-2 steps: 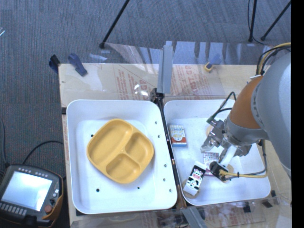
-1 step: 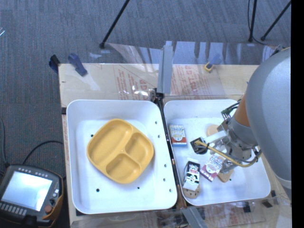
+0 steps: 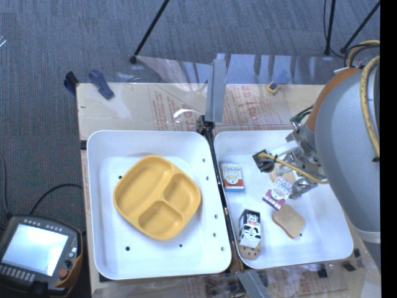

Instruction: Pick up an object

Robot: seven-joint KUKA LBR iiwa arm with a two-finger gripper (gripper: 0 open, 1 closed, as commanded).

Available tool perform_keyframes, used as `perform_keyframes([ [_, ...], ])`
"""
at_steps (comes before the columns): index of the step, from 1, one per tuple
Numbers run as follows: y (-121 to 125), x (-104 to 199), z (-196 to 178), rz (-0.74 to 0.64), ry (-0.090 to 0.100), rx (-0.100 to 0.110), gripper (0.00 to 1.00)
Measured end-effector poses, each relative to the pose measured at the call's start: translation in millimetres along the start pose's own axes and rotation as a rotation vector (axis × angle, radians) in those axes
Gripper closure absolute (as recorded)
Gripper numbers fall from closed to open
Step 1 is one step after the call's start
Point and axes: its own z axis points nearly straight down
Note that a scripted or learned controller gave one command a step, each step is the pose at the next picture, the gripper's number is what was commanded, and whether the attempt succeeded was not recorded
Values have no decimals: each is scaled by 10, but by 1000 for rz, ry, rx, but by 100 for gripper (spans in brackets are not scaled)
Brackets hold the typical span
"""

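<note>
- The arm (image 3: 356, 148) reaches into the right bin (image 3: 322, 244) from the right; its tool (image 3: 296, 166) hangs over the upper right part of that bin, and whether it is spread or pressed together cannot be told, since the wrist and cables cover it.
- Nearest the tool lies a small pink-and-white packet (image 3: 277, 193), flat on the bin floor just below it. It looks light and thin, probably a soft wrapper that would crumple; a pinch across its short sides seems the best hold.
- Just below the packet, touching or nearly so, is a tan toast-shaped piece (image 3: 289, 221). It looks stiff and light, and could be pinched across its narrow width.
- Toward the bin's left side is a small printed box (image 3: 232, 175), flat, with stiff edges for gripping; below it a black-and-white cow-print carton (image 3: 250, 230) lies on its side.
- The left bin (image 3: 99, 166) holds a yellow divided plate (image 3: 157, 195), wide and shallow, likely slippery, and hard to grasp except at the rim.
- The bins are smooth white plastic, so flat things may slide when nudged.
- The worktop (image 3: 142, 107) is brown board; around it are grey carpet, tripod legs and a control pendant (image 3: 37, 253) at lower left.
</note>
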Motion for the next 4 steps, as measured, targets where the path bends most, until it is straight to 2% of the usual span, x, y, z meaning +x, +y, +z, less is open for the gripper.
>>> perform_keyframes([
  [1,-4,251,-531,-302,2,-2,100],
  [3,-1969,717,-479,-155,0,1,100],
  [4,-3204,1155,238,-147,-6,1,100],
])
